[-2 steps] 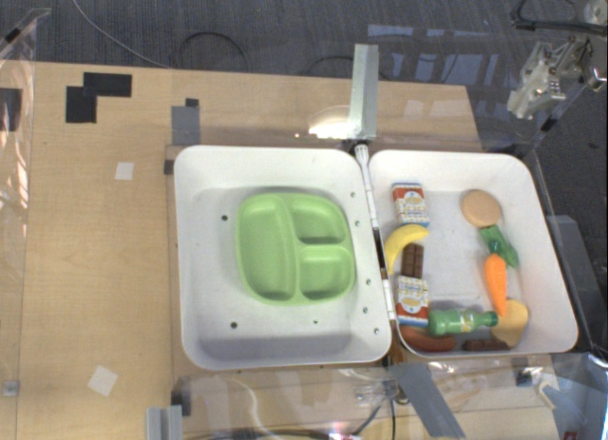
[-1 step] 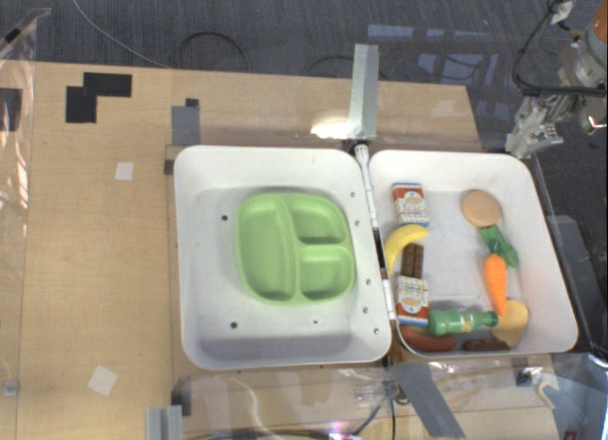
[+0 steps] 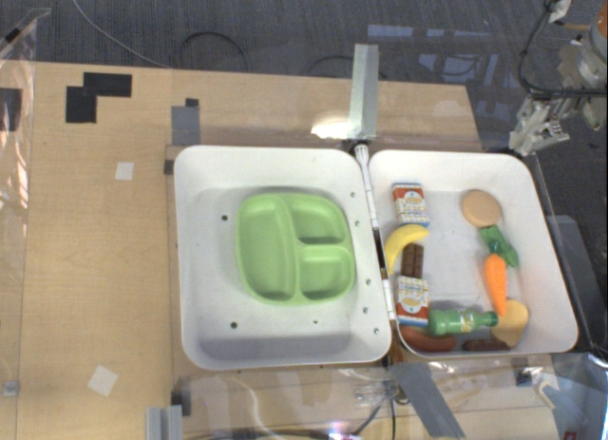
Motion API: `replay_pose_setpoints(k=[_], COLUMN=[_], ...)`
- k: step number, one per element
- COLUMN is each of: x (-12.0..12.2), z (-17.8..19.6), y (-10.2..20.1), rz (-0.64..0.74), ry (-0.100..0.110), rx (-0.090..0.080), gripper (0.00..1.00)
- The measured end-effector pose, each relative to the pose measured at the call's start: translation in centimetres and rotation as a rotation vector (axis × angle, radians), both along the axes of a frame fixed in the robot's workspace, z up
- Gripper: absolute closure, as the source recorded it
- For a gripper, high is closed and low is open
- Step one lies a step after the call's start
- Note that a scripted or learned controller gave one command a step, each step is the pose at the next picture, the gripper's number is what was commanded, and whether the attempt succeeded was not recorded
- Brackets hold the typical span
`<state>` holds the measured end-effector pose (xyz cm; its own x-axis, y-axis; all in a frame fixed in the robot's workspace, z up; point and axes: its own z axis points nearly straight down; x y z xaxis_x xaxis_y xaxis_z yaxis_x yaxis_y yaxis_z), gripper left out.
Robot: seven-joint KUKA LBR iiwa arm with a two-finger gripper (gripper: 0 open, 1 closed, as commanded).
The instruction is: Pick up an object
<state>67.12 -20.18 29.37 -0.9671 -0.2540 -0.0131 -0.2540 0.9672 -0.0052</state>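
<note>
The two-finger gripper [image 3: 538, 130] hangs at the upper right of the view, just outside the far right corner of the right-hand shallow white bin [image 3: 541, 202]. Whether it is parted or closed cannot be told at this size; nothing is seen between its tips.

Nearest to it, inside the bin below and to its left, lies a round tan disc [image 3: 482, 207]. Just beyond that, further down, a toy orange carrot with a green top [image 3: 496, 272] lies lengthwise. Further left of the gripper, by the bin's inner wall, stands a small red-and-white box with a printed label [image 3: 409, 204], with a yellow plastic banana [image 3: 403, 240] touching its lower end and a dark brown bar [image 3: 411, 260] beside the banana. A second printed red-and-white box [image 3: 411, 298] follows below.

Farther still, along the bin's near wall, a green plastic bottle [image 3: 460, 319] lies on its side, a yellow rounded piece [image 3: 513, 318] near its cap end, and a brown sausage-shaped piece [image 3: 429, 339] sits under it.

Farthest off, in the left-hand white bin [image 3: 204, 186], rests a green plastic divided tray [image 3: 295, 247].
</note>
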Motion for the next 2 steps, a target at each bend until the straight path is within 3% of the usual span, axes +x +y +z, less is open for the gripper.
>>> replay_pose_setpoints(k=[1,2], x=[-6.2,-2.1], z=[-3.0,4.8], y=[-0.1,-0.2], rz=[0.193,0.154], ry=[0.004,-0.003], rx=[-0.002,-0.003], gripper=[1.00,1.00])
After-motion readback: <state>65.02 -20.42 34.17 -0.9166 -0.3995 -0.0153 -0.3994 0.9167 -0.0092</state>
